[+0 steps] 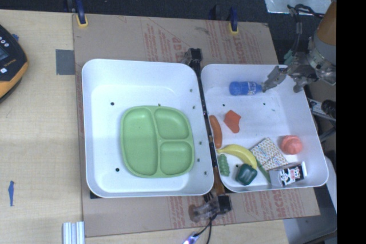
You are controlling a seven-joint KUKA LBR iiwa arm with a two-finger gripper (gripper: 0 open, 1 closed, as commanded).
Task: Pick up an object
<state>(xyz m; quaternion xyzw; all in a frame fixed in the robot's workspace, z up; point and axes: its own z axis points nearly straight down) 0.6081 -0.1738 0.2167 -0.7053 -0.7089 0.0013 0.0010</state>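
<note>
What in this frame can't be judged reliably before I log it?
- Gripper: too small in the camera view to tell whether it touches the blue bottle.
- Arm: cut off by the view's right edge.
- Small carton: print too small to read.
- Dark green item: too small and blurred to identify.

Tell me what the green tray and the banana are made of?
The green tray looks like smooth moulded plastic: one even colour, rounded edges, three pressed-in compartments. The banana seems to be a plastic toy, since its yellow is very even with a slight shine, though the view is too small to be sure.
</note>
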